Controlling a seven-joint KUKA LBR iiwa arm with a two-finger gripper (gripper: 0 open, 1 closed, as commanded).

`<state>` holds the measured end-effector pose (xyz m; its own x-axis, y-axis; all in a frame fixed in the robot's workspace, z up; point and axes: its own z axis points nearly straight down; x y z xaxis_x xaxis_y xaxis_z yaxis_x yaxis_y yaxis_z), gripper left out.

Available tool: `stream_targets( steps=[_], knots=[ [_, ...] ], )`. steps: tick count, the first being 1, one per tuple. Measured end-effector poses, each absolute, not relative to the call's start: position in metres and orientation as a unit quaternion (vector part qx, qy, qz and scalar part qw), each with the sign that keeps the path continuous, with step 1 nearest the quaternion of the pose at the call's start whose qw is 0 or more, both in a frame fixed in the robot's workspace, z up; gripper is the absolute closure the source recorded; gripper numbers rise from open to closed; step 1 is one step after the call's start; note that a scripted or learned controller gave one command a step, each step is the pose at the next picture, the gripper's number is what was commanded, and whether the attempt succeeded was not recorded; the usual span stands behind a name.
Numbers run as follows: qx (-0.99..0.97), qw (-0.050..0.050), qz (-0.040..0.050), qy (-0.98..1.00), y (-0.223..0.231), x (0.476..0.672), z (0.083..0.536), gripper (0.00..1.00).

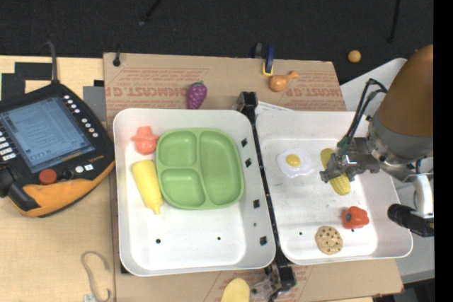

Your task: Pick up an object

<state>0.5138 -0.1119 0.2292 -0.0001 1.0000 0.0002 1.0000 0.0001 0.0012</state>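
Left bin [134,251]: green divided plate [200,170], with a yellow bottle [148,184] and a pink toy [144,141] just beside its left edge. Right bin [396,247]: fried egg [293,163], cookie [329,240], red pepper [356,217]. The corn cob [337,173], yellow and ribbed, lies near the bin's centre, its upper part hidden behind the gripper [338,165]. Gripper sits directly over the cob; whether its fingers are apart or clamped cannot be told. The arm is cut off at right.

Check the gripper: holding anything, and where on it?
Cannot tell. The gripper sits over the yellow corn in the right bin, hiding any grasp.
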Motion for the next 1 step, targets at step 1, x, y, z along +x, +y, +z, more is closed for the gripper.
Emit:
stream_targets(
  steps=[1],
  knots=[
    [0.706, -0.002, -0.0001, 0.708, -0.0611, 0.5070, 0.2364, 1.00]
  ],
)
